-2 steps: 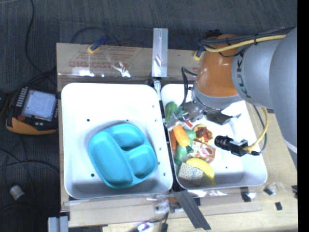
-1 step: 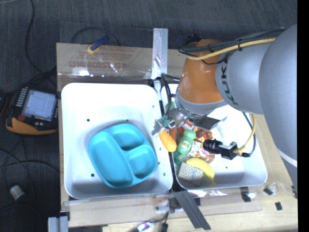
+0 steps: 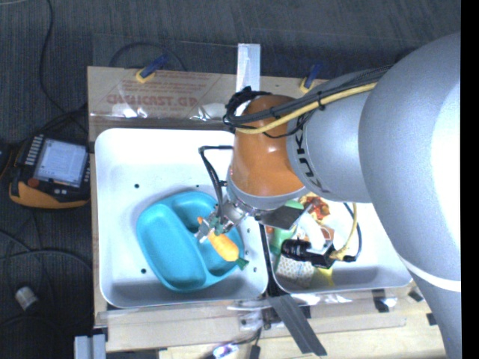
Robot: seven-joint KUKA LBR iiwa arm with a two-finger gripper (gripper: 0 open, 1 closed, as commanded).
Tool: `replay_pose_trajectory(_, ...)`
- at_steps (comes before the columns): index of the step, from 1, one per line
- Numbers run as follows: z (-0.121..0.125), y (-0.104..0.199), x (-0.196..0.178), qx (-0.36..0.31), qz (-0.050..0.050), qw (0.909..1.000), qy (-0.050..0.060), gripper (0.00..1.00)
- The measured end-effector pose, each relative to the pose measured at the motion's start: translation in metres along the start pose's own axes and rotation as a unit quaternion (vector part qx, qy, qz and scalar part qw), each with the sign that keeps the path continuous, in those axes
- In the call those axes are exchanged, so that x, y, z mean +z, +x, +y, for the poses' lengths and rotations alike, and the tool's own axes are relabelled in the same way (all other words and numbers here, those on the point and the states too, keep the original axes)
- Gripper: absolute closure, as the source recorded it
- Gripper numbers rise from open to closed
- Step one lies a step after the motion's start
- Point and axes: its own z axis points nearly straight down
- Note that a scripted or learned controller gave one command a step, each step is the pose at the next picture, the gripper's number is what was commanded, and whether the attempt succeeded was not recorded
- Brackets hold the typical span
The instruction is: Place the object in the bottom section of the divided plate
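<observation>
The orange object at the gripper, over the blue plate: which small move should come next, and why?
Probably a short lowering, then release. The gripper is at the right side of the blue divided plate in the left bin, with the orange and yellow object at its tip, over a smaller section near the plate's rim. Whether that is the bottom section I cannot tell, so first check it.

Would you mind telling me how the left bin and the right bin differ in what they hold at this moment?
The left bin holds one large thing, a blue divided plate, while the right bin holds a heap of small mixed items. The gripper hangs over the left bin, at the plate, with a yellow-orange object by its tip; the right bin lies mostly under the arm. Both are shallow, white and side by side.
</observation>
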Motion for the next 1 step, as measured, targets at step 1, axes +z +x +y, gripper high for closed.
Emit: replay_pose_trajectory(1,0.0633,-0.0177,-0.0381,-0.005,-0.001,1.0,0.0,1.0)
